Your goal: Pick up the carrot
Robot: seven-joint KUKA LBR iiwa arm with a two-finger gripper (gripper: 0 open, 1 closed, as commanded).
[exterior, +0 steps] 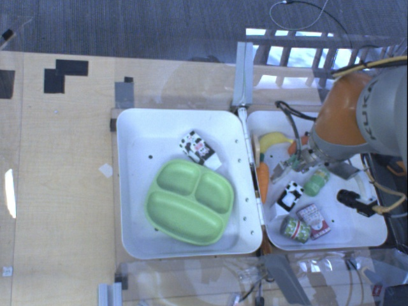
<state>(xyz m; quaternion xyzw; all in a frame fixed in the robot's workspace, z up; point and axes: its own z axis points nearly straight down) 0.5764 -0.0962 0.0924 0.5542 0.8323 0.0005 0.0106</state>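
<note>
While my grey arm [382, 107] with its orange band reaches in from the right of the frame, my gripper [298, 161] sits low over the upper middle of the right white bin [376, 234]; whether it is open or closed I cannot tell, as my wrist covers it.

Two shallow white bins lie side by side. In the left white bin [134, 171] I count two things: one green plastic divided plate [190, 201] with three compartments, at centre, and one small black-and-white cow-patterned carton [196, 146] just beyond the plate's upper edge.

In the right bin I count one orange carrot [262, 180], lying lengthwise tight against the bin's left wall, left of my gripper and apart from it. Also there: one yellow banana-like piece [275, 139] at upper left, one second black-and-white cow-patterned box [291, 196] near centre, one green bottle-shaped toy [315, 183] beside it, one green can-like item [295, 229] and one red-and-white packet [314, 220] toward the lower edge. Their print is too small to read.

Open floor shows around the plate in the left bin, chiefly along its left side and lower right corner. Right-bin floor is crowded, with little room between carrot and wall.
</note>
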